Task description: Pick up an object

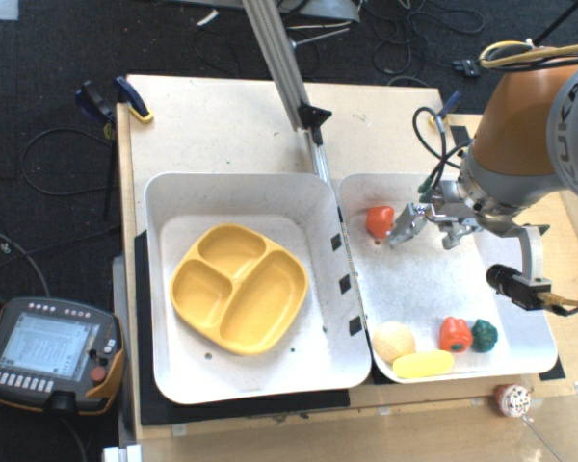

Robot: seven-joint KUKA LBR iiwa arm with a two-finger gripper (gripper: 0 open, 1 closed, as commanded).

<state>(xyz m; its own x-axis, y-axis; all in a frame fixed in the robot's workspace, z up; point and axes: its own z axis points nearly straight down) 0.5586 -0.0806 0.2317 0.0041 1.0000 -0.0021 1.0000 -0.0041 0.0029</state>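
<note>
My gripper [427,234] hangs over the back of the right bin [433,287] with its two fingers spread and nothing between them. A red tomato-like toy [380,221] lies just left of the left finger, near the bin's back left corner. Along the front of the same bin lie a beige round ball [395,339], a yellow oblong piece [423,364], a small red pepper [454,333] and a dark green lump [484,334].
The left bin [173,258] holds a yellow divided plate [239,287]. A slanted metal pole [279,51] rises behind the bins. A teach pendant [48,352] lies off the bench at the left. A small speckled ball [512,399] rests on the bench's front right.
</note>
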